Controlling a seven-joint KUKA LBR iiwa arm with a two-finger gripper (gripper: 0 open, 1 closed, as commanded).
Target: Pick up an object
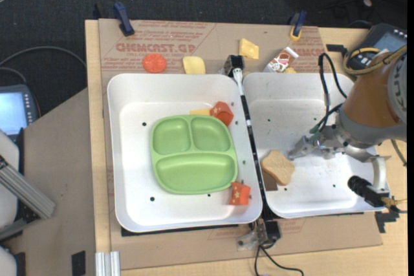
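A slice of toast [277,169] lies at the left edge of the right bin [291,97]. My gripper [301,148] hangs low over that bin, just right of and slightly above the toast, with nothing visibly in it. In the left bin [123,139] sits a green divided plate [193,153]. A red-orange piece [222,112] and a pale yellow piece [200,112] rest at the plate's far right corner. Another small orange piece [240,193] lies at its near right corner.
On the board behind the bins lie an orange disc [154,63], two yellow pieces [193,64] [248,48] and a red-and-white packet [282,60]. Blue clamps [123,18] [297,24] grip the board's far edge. The arm [372,103] covers the right bin's right side.
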